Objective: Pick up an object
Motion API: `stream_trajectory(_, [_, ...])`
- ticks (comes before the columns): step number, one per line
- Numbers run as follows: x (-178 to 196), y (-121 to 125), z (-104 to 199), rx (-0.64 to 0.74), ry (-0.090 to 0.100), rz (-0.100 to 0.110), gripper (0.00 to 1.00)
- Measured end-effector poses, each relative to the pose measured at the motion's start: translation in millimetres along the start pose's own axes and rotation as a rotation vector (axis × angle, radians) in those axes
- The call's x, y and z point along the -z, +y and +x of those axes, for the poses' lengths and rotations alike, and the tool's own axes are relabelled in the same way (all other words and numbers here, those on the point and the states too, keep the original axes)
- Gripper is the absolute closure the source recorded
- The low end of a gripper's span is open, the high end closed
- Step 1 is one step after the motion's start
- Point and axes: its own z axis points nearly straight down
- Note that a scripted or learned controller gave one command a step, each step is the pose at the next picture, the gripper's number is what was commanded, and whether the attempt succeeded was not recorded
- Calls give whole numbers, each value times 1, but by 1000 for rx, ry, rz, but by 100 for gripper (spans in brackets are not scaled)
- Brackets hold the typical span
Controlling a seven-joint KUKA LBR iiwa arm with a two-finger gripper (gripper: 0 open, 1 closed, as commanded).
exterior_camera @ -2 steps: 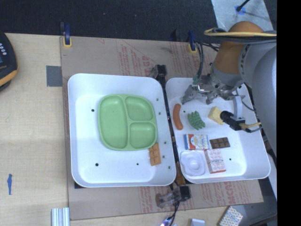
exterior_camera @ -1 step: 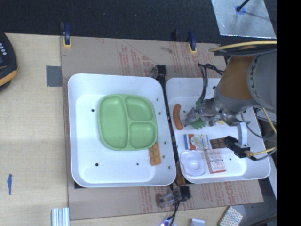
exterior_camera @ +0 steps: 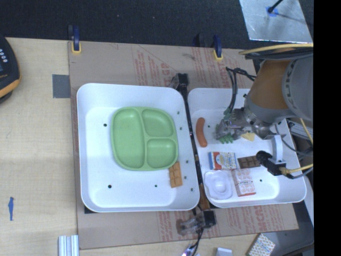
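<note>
- Pincer: low in the right bin, on a small green object; whether it grips, cannot tell
- Green object: likely light, stiff; grip across its narrow body
- Sausage: just left, apart

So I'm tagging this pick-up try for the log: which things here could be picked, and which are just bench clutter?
Job in hand:
gripper, low in the right bin
sausage
green toy
yellow piece
small cartons
white cup
cracker
green divided plate

Lying about:
left bin
blue clamps
cardboard sheet
grey tape patch
</note>
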Motion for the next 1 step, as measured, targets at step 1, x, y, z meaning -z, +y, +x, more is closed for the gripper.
stream_trajectory(1, [105,-24,53,2,3,-8,100])
